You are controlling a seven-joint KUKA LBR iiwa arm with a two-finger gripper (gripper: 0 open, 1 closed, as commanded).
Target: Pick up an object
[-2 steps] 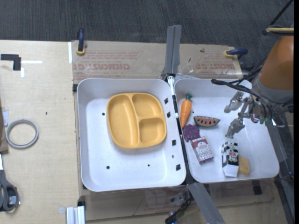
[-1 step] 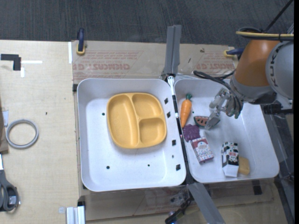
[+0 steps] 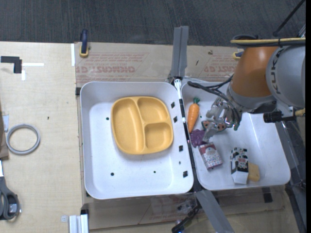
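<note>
My gripper (image 3: 217, 122) hangs over the left half of the right bin (image 3: 272, 144), just right of an orange carrot (image 3: 193, 116) with a green top. A purple item (image 3: 197, 138) lies directly below and to the left of the gripper, very close to it. A small red and white packet (image 3: 211, 157) lies in front of that. Nearer the front of the bin, a black and white cow-print carton (image 3: 238, 164) rests beside a yellow block (image 3: 253, 173).
The left bin (image 3: 97, 169) holds a yellow divided plate (image 3: 142, 124). The grey arm with its orange band (image 3: 252, 72) reaches in from the right above the right bin's far side. A grey ring (image 3: 21, 139) and scissors (image 3: 8, 204) lie on the bench at the left.
</note>
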